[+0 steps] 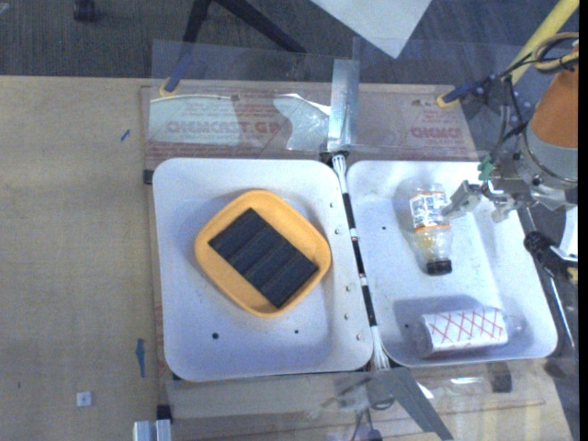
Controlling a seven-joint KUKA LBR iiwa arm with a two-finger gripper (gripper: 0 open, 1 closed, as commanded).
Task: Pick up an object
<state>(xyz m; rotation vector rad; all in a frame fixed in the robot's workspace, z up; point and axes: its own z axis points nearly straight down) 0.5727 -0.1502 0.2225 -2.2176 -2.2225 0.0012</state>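
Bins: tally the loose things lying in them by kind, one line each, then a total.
Yellow dish with a dark ribbed insert, left bin: 1
Small bottle with a dark cap, right bin: 1
Roll with a red crisscross pattern, right bin: 1
Total: 3

A wooden desk (64, 246) carried two shallow white bins side by side, the left bin (184, 200) and the right bin (386, 274) touching along their inner rims. Behind them lay a clear plastic sheet (230, 122) with faded red lettering, and a grey metal strip (342, 104) stood at the join. A small blue mark (140, 356) sat on the desk near the left bin. Beyond the desk, on grey carpet (55, 49), were a black chair base (211, 7) and a white sheet (367, 3).
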